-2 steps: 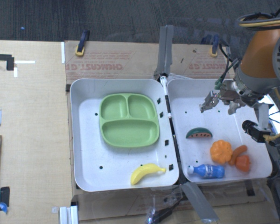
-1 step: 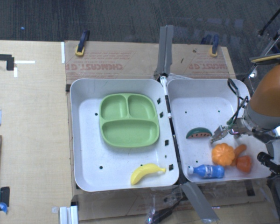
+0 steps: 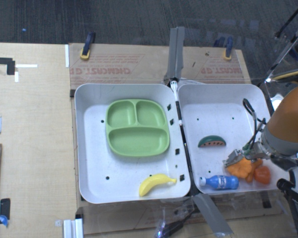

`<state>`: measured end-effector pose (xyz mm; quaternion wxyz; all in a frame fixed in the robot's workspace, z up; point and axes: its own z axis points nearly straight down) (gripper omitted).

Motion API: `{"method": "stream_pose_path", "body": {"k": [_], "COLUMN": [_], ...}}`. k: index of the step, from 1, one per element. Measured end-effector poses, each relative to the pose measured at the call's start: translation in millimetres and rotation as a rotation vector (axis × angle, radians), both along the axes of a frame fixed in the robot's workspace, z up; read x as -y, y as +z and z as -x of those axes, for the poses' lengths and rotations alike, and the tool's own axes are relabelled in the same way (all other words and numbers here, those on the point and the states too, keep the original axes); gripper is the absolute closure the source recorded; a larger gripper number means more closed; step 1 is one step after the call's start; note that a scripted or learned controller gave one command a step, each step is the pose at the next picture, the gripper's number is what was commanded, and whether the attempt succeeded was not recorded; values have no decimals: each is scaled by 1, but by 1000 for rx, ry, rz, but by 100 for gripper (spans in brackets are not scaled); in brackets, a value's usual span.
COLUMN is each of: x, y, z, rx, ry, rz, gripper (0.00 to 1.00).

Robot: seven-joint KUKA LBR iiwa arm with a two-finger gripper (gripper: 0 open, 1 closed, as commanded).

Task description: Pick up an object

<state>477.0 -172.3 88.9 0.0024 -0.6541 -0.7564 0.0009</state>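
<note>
The right bin [image 3: 216, 100] holds a watermelon slice toy [image 3: 211, 142], a blue bottle [image 3: 220, 182] lying on its side, an orange toy [image 3: 241, 168] and a smaller red-orange piece [image 3: 262, 175]. My gripper [image 3: 237, 157] is low in the right bin, right at the upper left edge of the orange toy. The arm's orange band [image 3: 288, 118] hangs over the bin's right side and hides that rim. In the left bin [image 3: 89, 148] lie a green divided plate [image 3: 137, 128] and a yellow banana [image 3: 156, 183].
A metal divider [image 3: 176, 58] runs between the bins. Brown cardboard [image 3: 124, 63] lies behind them with blue and yellow clamps [image 3: 87, 46]. A dark cable [image 3: 250, 108] curls in the right bin near the arm.
</note>
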Motion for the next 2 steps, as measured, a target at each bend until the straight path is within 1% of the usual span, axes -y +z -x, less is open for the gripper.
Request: {"method": "stream_pose_path", "body": {"k": [1,2], "x": [0,-58], "y": [6,111], "z": [0,-3], "rx": [-3,-1], "ry": [-2,-104], "rz": [-1,3], "gripper": [100,100]}}
